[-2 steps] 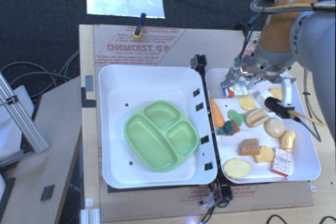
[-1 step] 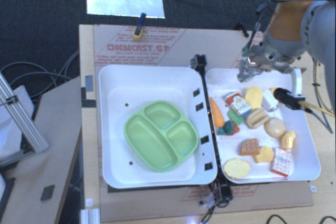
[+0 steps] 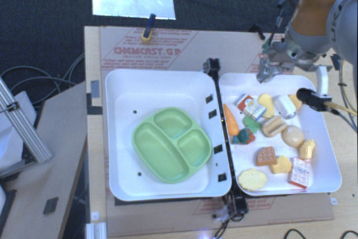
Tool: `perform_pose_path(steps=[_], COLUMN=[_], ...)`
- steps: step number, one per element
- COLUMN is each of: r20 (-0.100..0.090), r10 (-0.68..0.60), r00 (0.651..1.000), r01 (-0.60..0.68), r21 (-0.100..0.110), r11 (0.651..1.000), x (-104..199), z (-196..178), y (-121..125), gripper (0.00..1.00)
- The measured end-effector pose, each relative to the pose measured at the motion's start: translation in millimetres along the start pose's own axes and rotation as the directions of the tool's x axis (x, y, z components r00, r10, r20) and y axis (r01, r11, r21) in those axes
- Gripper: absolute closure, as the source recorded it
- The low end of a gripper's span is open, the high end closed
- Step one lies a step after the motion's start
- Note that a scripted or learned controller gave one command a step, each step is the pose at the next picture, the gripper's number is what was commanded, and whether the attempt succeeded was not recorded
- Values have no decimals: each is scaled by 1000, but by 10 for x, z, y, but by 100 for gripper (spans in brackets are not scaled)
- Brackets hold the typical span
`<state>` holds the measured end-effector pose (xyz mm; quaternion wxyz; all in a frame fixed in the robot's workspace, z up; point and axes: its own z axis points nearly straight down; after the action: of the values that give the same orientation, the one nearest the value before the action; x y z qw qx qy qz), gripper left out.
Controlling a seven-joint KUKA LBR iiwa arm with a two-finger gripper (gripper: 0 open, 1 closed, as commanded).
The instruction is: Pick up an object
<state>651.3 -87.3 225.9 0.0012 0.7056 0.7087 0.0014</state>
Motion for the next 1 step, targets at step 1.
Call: perform_pose_path(steps=[1], r20=[-1], r10=[-2], r00=[1000], r01=[2], r21=[5], r11=[1000], x=[327], z=[30], y=[-439], gripper=[100])
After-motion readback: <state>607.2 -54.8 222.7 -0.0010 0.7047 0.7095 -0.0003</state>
